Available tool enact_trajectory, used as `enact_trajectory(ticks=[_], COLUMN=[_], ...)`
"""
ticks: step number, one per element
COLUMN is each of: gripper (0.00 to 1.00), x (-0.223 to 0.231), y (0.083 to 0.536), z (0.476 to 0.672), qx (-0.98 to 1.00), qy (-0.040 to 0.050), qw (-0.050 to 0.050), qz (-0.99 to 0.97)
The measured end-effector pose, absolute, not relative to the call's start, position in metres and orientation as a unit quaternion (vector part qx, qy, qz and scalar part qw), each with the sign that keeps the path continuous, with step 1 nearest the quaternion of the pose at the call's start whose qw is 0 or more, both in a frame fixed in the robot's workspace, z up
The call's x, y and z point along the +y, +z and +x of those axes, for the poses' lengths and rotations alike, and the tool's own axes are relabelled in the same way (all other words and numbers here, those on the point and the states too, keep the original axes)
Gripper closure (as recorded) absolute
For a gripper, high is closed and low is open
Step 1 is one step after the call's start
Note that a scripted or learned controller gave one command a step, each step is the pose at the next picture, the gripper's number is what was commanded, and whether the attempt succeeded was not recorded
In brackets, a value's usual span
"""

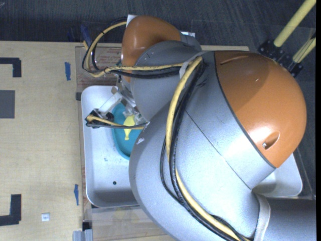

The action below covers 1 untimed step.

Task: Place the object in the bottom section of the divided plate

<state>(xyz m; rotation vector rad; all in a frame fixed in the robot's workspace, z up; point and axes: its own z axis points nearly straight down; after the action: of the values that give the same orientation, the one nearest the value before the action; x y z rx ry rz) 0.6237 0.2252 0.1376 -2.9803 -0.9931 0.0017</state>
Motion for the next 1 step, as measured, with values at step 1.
enact_trajectory(ticks=[1], gripper=[1.0], x=[0.225], y=[0.1793], z=[0.6603], qx=[-0.306], qy=[-0.0008], qw=[0.0], qz=[-0.952])
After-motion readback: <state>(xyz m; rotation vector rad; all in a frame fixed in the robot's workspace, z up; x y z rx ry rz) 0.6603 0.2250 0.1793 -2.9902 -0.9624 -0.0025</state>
